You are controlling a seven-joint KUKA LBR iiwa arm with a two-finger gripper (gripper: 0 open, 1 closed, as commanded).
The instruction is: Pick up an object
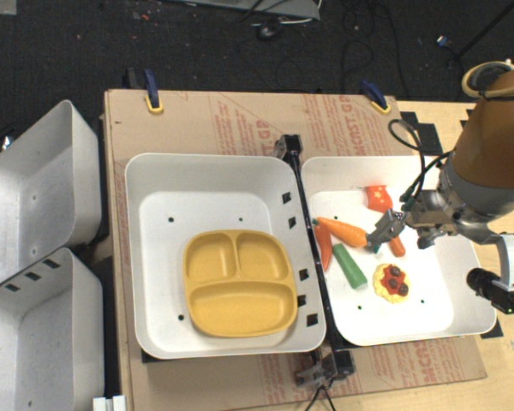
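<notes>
- I see a brown board (240,114) on a dark floor, bearing two white bins.
- Left bin (154,229): one yellow divided tray (238,282).
- Right bin (445,306): carrot (341,231), green stick (349,265), red strip (325,248), orange-red block (378,198), small yellow tart (391,282).
- My gripper (387,231) hovers just right of the carrot, fingers spread, pinching nothing.

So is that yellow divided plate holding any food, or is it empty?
Empty. The yellow plate sits in the left bin with all three compartments bare; the carrot and other toy food lie in the right bin.
</notes>
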